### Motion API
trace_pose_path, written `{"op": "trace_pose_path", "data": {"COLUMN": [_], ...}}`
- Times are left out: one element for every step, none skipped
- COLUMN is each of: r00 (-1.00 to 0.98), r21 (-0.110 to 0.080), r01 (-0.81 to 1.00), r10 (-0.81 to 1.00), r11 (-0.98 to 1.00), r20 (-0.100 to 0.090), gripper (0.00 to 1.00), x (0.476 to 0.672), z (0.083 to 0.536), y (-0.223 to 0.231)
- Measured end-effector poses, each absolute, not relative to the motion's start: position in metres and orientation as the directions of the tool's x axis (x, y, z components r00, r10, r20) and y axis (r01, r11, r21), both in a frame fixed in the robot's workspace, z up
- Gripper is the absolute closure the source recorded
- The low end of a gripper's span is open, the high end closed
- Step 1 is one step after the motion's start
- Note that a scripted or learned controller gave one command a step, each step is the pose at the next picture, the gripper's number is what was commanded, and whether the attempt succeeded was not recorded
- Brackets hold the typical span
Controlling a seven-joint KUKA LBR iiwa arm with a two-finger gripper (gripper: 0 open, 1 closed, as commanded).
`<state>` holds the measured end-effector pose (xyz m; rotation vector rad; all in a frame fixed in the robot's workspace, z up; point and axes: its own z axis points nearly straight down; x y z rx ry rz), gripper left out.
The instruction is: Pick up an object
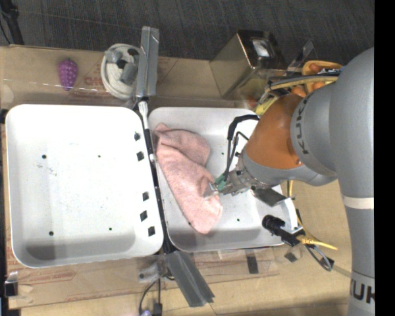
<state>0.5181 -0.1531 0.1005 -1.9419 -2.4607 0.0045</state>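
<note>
A pink cloth [187, 175] lies crumpled in the right bin [204, 120], along its left side, running from the upper left down toward the front. My gripper [218, 185] is low in the right bin, at the cloth's right edge near its lower end. The fingertips touch or overlap the cloth's fringe. The arm's grey body and orange band [276, 140] cover the bin's right part.
The left bin [72, 183] sits beside the right one, with a grey divider bar [148, 170] between them. Behind the bins lie a purple grape-like object [68, 73], a white cable coil [120, 68] and a tan box [247, 61].
</note>
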Motion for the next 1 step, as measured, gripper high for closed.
{"op": "trace_pose_path", "data": {"r00": [-0.047], "r21": [-0.003], "r01": [0.999], "r10": [0.999], "r11": [0.047], "r20": [0.001], "gripper": [1.0], "x": [0.5307], "z": [0.1917], "y": [-0.075]}}
